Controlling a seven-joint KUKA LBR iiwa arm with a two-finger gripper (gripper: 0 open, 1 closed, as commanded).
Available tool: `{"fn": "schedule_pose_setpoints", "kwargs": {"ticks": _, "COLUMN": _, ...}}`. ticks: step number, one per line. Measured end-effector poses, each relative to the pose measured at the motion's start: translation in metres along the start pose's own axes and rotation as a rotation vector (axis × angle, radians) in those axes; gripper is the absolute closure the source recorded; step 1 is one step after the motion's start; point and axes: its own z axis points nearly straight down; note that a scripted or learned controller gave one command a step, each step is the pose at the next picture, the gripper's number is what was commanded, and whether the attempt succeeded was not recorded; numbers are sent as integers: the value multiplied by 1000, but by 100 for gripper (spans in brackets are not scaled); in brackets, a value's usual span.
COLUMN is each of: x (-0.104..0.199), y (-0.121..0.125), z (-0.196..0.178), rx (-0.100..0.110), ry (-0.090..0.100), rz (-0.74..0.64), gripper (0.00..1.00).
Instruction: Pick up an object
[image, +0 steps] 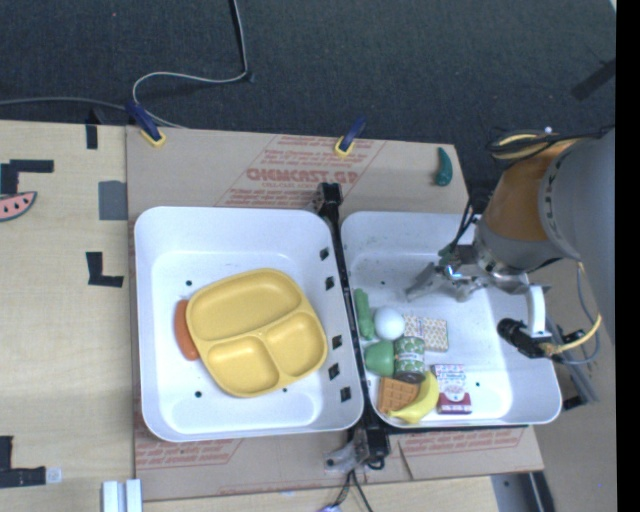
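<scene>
Camera view: gripper (428, 284) poised over the right bin (520, 400), its fingers spread apart with nothing between them. Candidate objects (white ball (388, 323), green can (409, 354), banana (422, 400), small cartons) cluster along that bin's left and lower side. Left bin (160, 300) carries a yellow divided plate (255, 328).

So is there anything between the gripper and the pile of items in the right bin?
Nothing visible stands in the way. The gripper hangs over bare floor of the right bin, and the white ball, checkered packet and banana lie below it in the view, with open bin floor between.
</scene>
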Motion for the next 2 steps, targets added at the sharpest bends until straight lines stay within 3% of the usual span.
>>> {"fn": "schedule_pose_setpoints", "kwargs": {"ticks": 1, "x": 0, "y": 1, "z": -10, "rx": -1, "ry": -1, "rz": 0, "gripper": 100}}
{"fn": "schedule_pose_setpoints", "kwargs": {"ticks": 2, "x": 0, "y": 0, "z": -10, "rx": 0, "ry": -1, "rz": 0, "gripper": 0}}
